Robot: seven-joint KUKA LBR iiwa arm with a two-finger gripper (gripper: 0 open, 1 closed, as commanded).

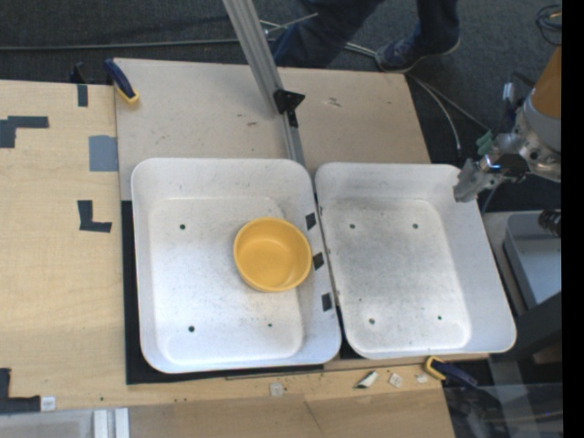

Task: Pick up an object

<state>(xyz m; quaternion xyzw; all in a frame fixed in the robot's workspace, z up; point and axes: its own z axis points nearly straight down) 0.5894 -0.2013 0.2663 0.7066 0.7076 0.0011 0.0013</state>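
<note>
A yellow bowl [271,254] sits upright in the left bin [164,190], toward its right side. The gripper [469,183] hangs over the far right corner of the right bin [401,336], well away from the bowl. Nothing shows between its fingers. The arm's wrist [538,135] reaches in from the right edge.
A slanted metal post [265,57] rises behind the bins, with a black clamp at its base. Yellow-handled clamps lie at the bench's back left [121,80] and front right [438,369]. A person's legs stand beyond the bench at the top.
</note>
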